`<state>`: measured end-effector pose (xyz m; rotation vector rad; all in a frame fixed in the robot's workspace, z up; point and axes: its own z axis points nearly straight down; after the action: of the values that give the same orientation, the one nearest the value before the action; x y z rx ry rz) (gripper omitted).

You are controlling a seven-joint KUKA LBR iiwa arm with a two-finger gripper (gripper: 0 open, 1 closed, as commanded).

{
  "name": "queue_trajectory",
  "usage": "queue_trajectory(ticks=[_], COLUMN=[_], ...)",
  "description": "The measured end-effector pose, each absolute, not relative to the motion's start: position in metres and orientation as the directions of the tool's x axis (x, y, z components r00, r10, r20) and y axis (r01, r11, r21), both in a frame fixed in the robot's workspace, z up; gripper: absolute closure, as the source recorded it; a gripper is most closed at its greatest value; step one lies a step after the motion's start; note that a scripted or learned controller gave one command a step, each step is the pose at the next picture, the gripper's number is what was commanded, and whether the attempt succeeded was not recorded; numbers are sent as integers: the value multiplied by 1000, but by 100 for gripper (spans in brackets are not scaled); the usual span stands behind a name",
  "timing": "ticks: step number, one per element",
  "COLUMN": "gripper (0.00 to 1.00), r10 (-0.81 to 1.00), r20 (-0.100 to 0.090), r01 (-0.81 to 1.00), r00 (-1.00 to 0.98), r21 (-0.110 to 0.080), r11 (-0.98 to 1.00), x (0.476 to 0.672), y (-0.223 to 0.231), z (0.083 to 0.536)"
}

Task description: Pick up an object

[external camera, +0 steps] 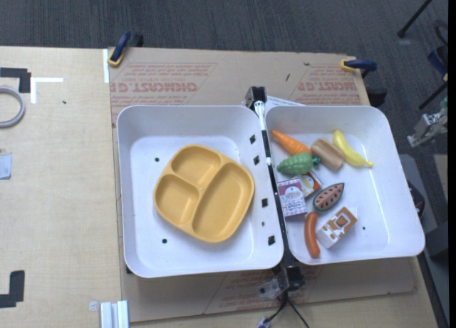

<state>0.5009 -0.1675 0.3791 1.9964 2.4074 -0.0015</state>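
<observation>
toys lay clustered in the right bin (370, 234), banana (351, 148) far right, easiest to reach; yellow tray (204, 192) sat alone in the left bin (135, 177)

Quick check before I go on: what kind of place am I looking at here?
Most likely a robot lab test bench, not a kitchen: two white bins clipped onto cardboard, toy food such as a banana and carrot, a yellow plate, and tape marks on the bench.

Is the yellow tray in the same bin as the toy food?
No, the yellow tray sits in the left bin; the toy food is in the right bin.
</observation>
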Motion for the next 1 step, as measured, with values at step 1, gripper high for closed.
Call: queue_trajectory(ticks=[1], gripper=[100], r10=[982], r20=[-13], r01=[982], r00=[-188], r21=[10], r11=[188], x=[502], y=[-167], z=[389])
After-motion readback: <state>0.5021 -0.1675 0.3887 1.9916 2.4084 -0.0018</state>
